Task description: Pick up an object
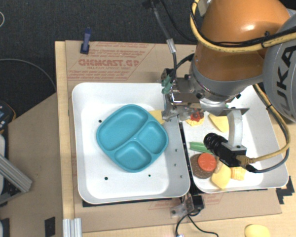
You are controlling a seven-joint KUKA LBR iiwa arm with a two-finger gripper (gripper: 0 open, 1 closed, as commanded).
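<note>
Camera view: white bins [84,132] on cardboard-topped bench [113,58], dark carpet [29,28] around.

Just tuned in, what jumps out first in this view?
The big orange and grey arm looming over the right bin. Next, the blue divided plate lying in the left bin. Small toy food pieces cluster in the right bin beneath the arm.

The arm [246,38] reaches in from the right, its orange band bulging toward the camera, wrist pointed straight down, with the gripper [180,113] hanging low beneath it, mostly hidden by the wrist.
</note>
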